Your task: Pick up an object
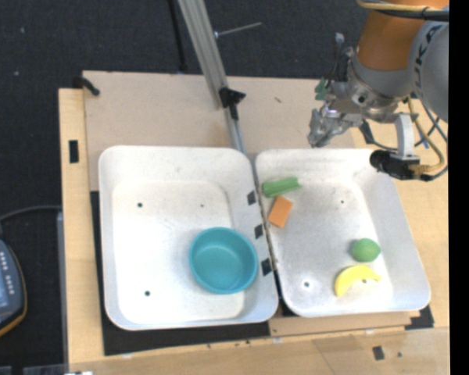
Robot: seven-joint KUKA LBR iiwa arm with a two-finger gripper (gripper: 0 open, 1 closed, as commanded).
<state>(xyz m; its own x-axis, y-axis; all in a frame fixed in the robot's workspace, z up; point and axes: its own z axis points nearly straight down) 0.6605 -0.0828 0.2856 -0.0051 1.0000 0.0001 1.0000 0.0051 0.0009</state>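
Objects for picking lie in the right white bin (391,209): a green cylindrical piece (281,185) near the far left corner, an orange block (280,211) just beside it toward us, and, well apart near the front right, a round green ball-like object (365,249) with a yellow banana-shaped toy (355,280) just in front of it. We see a teal plastic bowl (223,259) in the left white bin (141,186).

Nothing looks picked yet, in our judgement: every item rests on a bin floor, and the tool (326,128) hangs above the far edge of the right bin, over the wooden surface (148,108). We cannot tell how far apart its tips are, and we see nothing between them. The approach, the descent, the grasp and the lift all appear to remain.

Nearest the tool is the green cylinder; its long axis runs roughly left to right across the view, tilted slightly, one end pointing at the divide between the bins. We see the banana's curve lying crosswise too.
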